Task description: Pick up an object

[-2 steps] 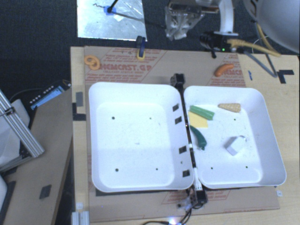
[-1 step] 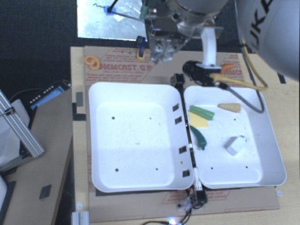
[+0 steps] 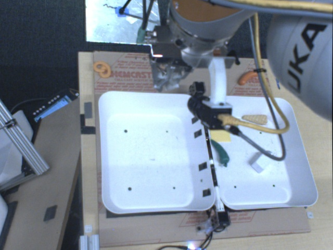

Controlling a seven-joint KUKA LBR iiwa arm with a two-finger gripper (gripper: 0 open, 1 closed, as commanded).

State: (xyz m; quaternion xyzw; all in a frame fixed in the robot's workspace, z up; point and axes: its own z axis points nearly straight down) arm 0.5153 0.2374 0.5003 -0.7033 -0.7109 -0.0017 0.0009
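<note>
Tool (image 3: 169,77) at far edge of table (image 3: 130,69), beyond left bin (image 3: 112,139); cannot tell if open or closed (blurred). Right bin (image 3: 299,184) holds green object (image 3: 220,153), yellow piece (image 3: 220,136), small grey block (image 3: 256,164), ridged tan cone (image 3: 255,120).

Two shallow white bins are seen side by side on a brown board; the left bin (image 3: 112,155) and the right bin (image 3: 299,155) meet along a black-clipped seam; a green object (image 3: 221,153), a yellow piece (image 3: 220,136), a small grey block (image 3: 256,164) and a tan ridged item (image 3: 255,120) lie in the right bin; the gripper (image 3: 169,77) is seen beyond the bins' far edge; a pretzel-shaped object (image 3: 102,68) and an orange object (image 3: 246,78) rest on the board.
</note>
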